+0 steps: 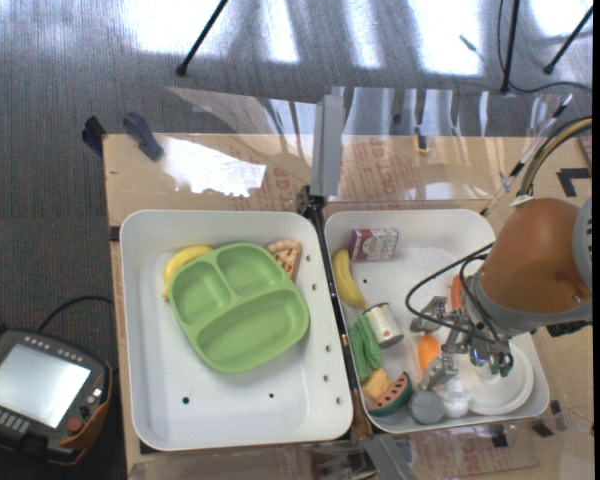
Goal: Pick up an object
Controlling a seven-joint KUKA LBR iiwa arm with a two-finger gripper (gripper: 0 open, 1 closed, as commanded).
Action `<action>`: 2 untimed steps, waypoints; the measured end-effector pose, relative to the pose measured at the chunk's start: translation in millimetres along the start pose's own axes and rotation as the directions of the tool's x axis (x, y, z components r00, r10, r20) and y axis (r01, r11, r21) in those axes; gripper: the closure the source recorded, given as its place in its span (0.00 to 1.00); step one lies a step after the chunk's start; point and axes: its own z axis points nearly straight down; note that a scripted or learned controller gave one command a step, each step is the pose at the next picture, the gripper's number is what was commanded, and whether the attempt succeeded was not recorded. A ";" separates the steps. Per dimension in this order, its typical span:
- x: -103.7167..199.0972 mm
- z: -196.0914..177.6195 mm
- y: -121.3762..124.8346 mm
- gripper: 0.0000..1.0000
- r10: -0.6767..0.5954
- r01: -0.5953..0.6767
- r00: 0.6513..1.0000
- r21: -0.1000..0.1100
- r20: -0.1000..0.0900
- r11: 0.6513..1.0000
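A light green divided tray (240,306) fills the white left bin (150,368); the white right bin (430,223) holds a yellow banana (347,278), an orange carrot (428,350) and a red-and-green watermelon slice (390,393).

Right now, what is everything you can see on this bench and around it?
Bins: two, white, side by side on the bench.
Divided plate: one, green, left bin.
Waffle piece: one, tan, left bin, behind the plate.
Banana: one, yellow, right bin's left edge.
Small carton: one, pinkish, right bin's far side.
Watermelon slice: one, red-green, right bin's near side.
Handheld controller: one, grey, floor at left.
Gripper: one, metal, low over the right bin.
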 end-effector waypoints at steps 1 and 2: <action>-10.1 4.9 9.6 0.00 0.046 -0.046 0.999 -0.001 -0.016 0.999; -11.1 -4.8 11.3 1.00 0.041 -0.041 0.999 -0.002 -0.015 0.999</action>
